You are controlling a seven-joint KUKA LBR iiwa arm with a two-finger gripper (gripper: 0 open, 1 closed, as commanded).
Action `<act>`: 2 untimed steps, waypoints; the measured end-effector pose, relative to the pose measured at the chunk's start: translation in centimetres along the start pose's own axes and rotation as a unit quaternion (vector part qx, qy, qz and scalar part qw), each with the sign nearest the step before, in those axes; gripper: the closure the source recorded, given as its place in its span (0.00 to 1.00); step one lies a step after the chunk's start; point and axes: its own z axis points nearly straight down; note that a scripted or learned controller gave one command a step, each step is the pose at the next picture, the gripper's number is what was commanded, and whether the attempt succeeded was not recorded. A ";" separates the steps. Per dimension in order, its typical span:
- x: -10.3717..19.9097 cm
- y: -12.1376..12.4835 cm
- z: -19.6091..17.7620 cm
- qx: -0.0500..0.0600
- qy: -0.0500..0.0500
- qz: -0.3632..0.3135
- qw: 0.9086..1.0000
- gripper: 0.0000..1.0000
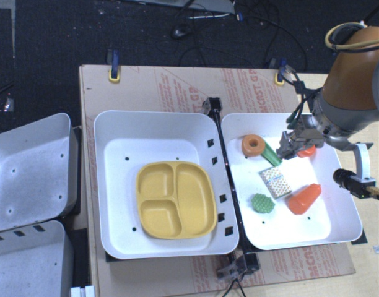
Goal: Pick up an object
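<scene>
Nearest the lens, the grey-and-orange arm (353,73) lowers its tool (293,144) into the right bin (338,228); whether it grips anything I cannot tell. Just beside it lie a green stick (270,154), orange ring (253,145), patterned block (276,182), red-orange cone (304,198) and green lump (262,203). Farther left, a yellow tray (176,199) fills the left bin (115,166).

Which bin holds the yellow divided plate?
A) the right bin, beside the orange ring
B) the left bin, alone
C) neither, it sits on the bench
B: the yellow divided plate lies alone in the left bin; the orange ring is in the right bin.
</scene>
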 end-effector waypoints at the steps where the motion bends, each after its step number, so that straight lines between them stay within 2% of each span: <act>1: 4.8 -1.3 1.3 0.001 0.000 0.001 1.000 1.00; 2: 10.9 -2.2 2.1 0.001 0.000 0.000 1.000 1.00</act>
